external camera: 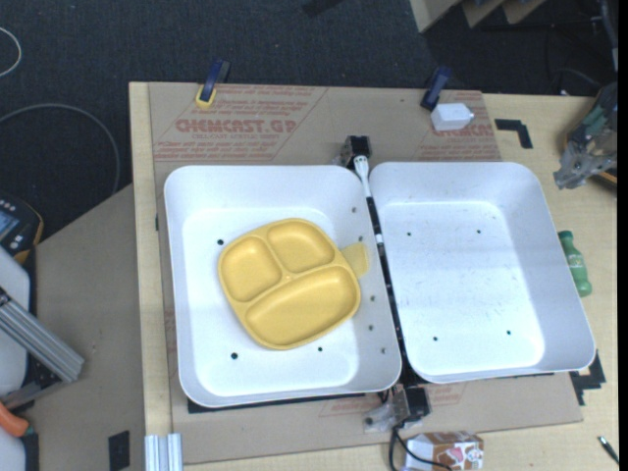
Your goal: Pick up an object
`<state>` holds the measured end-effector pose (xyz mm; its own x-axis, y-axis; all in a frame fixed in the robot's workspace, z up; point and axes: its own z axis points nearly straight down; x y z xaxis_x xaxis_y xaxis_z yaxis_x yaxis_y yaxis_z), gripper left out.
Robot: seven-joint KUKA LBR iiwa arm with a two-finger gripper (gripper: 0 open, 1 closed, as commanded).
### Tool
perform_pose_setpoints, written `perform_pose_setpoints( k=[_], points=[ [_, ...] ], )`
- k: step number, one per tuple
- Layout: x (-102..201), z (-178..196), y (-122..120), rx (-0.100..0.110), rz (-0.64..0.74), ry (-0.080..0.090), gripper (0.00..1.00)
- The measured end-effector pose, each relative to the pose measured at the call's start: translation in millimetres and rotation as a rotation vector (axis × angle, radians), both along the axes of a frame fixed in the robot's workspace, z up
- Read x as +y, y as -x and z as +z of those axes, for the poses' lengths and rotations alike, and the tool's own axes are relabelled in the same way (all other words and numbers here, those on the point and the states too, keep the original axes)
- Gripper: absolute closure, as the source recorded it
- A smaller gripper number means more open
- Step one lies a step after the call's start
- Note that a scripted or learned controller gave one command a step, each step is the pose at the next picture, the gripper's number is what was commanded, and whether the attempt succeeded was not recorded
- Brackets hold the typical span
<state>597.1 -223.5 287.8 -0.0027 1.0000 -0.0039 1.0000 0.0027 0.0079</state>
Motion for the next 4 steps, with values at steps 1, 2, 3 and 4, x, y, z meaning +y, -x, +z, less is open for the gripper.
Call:
perform_pose_setpoints(
  k=[1, 2, 3, 4],
  points=[
    [-0.1, 7.9, 15.8, 0.008, -0.002, -0.004, 1.00],
    [-0.1, 18.5, 14.5, 0.003, -0.001, -0.001, 1.00],
    [159.3, 3.6, -24.5, 0.007, 0.015, -0.011, 1.00],
    [254.0, 113.7, 45.2, -0.005, 0.011, -0.009, 1.00]
  ],
)
